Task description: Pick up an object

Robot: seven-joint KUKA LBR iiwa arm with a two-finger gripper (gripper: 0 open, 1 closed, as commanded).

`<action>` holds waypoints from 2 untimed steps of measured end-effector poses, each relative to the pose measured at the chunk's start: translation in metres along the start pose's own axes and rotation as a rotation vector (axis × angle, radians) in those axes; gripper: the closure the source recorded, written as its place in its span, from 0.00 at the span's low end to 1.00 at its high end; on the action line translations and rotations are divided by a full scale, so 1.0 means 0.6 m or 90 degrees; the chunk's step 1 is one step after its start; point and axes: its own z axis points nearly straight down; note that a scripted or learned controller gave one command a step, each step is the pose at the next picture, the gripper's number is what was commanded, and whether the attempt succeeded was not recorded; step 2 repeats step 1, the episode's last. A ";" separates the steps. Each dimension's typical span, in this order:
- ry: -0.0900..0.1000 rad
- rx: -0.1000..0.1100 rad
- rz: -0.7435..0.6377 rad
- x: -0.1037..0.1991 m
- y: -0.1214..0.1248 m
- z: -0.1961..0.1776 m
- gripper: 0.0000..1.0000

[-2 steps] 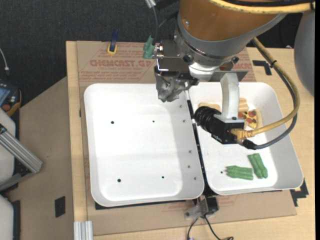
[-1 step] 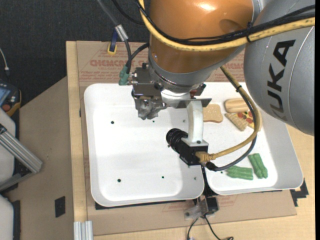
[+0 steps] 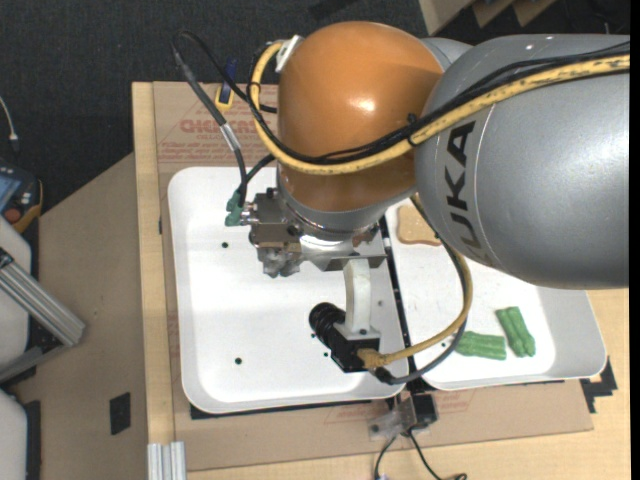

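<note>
Overhead slanted view of a counter [image 3: 150,268] carrying two shallow white bins side by side on a sheet of brown cardboard [image 3: 160,128]. Dominating the middle and right of the frame: a large grey robot arm [image 3: 540,148] with a glossy orange band [image 3: 350,78], reaching in from the right. Below the orange band, at frame centre, the end effector [image 3: 276,256], poised low over the left bin [image 3: 220,308]; cannot tell whether open or closed, since the wrist hides it from above. Around it on the white floor, just a few small dark specks [image 3: 238,360].

Likeliest things to pick up: two green ridged pieces in the right bin [image 3: 560,353], at the lower right of the frame. Left green piece [image 3: 481,346] lying roughly level; right green piece [image 3: 517,330] just beside it, angled, near but seemingly not touching. Also in the right bin, a tan flat shape [image 3: 415,230], mostly covered by the arm and too hidden to name.

To do this step well: lift clear of the bin wall, cross to the right bin, centre over one green piece only, turn the wrist to grip across its narrow width, and descend straight to avoid nudging its neighbour.

Readable writing: black capitals "UKA" running down the grey arm casing, right of centre, presumably part of KUKA. Red print on the cardboard at upper left, seemingly beginning "GIO", the rest crossed by cables.
</note>
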 end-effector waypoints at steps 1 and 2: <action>0.001 -0.002 0.005 -0.115 0.003 0.087 1.00; 0.001 -0.002 0.005 -0.115 0.003 0.087 1.00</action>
